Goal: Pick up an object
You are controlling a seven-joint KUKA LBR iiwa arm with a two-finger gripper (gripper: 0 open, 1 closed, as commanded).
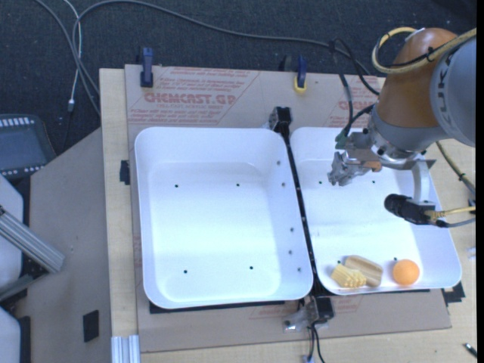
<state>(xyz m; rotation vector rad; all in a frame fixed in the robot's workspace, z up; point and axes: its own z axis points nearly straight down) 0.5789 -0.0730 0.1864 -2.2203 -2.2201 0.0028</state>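
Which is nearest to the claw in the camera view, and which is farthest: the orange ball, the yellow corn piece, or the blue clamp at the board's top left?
Measured from the claw above the right bin:
1. Yellow corn piece, at the bin's front edge, below the claw.
2. Orange ball, front right corner; only slightly farther, nearly too close to call.
3. Blue clamp, far off at the board's top left.

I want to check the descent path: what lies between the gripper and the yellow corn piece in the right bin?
In the camera view, bare white bin floor separates the gripper from the corn piece.
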